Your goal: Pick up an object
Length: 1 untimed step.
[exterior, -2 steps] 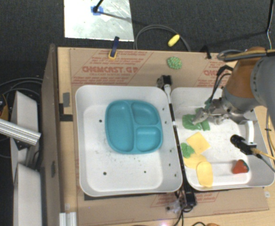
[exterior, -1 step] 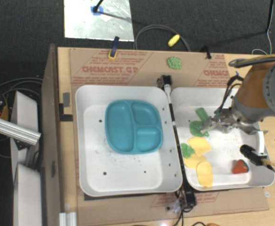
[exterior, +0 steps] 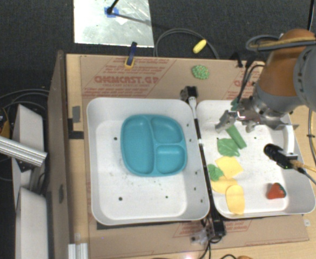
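The fingers [exterior: 222, 124] are seen spread apart above the right bin [exterior: 303, 198], nothing held between them, and the gripper [exterior: 234, 120] is hung just over the upper end of a green piece [exterior: 235, 136]. A second green piece [exterior: 227, 147] lies just below it, with yellow pieces [exterior: 229, 167] further down and a red piece [exterior: 275, 191] well apart near the bin's lower corner. The approach step is judged to be in hand; a descent and a closing on the green piece are called for next. A teal divided plate [exterior: 153, 145] is seen in the left bin [exterior: 106, 198].
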Tool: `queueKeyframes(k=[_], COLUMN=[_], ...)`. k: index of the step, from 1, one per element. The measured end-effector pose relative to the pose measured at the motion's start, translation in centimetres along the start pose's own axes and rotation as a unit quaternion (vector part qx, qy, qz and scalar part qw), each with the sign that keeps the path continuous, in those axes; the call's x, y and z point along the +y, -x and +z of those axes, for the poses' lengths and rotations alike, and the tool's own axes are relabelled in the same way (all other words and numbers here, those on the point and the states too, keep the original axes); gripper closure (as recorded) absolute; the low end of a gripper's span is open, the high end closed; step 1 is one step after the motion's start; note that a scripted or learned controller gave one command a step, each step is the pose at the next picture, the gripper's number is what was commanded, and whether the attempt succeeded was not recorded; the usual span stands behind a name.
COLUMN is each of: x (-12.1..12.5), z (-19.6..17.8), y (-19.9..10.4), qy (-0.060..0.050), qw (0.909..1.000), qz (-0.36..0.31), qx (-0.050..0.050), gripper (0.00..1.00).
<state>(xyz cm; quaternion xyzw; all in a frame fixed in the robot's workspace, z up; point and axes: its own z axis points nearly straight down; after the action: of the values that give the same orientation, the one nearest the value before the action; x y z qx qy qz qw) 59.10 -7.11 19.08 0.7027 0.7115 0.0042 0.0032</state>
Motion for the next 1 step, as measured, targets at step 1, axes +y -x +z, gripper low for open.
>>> queueKeyframes(k=[1], x=[-0.64], z=[11.19], y=[2.99], qy=[-0.007], qw=[1.0], qz=[0.006], qx=[-0.001], gripper=[0.0])
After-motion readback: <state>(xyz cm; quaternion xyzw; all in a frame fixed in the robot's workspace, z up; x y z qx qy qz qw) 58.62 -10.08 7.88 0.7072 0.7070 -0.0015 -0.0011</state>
